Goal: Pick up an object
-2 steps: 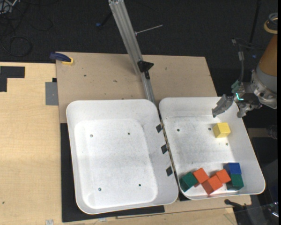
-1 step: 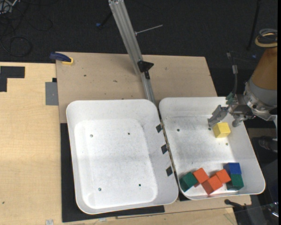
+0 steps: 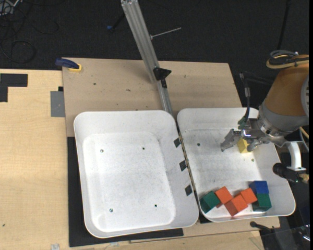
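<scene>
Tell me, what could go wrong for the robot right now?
1. The small yellow block sits right at the pincer, and I cannot tell if it is firmly gripped. It might slip out when lifted.
2. The block lies near the far wall of the right white plastic bin, so the arm could bump that wall.
3. The other blocks, orange, green and blue, huddle in the near corner, making them awkward to grab next.

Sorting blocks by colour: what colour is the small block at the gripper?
Yellow small block, camera view.
</scene>
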Robot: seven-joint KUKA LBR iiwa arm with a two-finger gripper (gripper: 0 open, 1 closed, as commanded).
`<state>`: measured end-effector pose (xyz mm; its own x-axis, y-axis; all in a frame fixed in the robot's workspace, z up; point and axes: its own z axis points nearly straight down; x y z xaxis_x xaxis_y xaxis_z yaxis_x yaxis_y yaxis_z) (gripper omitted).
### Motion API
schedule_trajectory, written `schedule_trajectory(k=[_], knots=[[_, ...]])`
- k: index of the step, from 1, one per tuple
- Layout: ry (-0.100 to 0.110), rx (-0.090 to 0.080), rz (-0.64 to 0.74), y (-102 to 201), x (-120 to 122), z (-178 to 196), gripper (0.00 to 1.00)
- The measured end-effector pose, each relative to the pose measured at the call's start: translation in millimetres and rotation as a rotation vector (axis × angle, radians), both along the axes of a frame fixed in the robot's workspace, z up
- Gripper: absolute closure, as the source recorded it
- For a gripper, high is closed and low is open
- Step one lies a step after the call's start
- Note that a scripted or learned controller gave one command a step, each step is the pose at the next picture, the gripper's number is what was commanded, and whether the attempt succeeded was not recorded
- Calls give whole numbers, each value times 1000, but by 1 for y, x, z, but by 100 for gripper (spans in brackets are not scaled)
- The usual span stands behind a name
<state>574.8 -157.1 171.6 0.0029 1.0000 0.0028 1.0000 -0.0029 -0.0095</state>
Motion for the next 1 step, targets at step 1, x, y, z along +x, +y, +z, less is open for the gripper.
schedule_trajectory(k=[1], knots=[[-1,-1,0,-1,3,-45,0]])
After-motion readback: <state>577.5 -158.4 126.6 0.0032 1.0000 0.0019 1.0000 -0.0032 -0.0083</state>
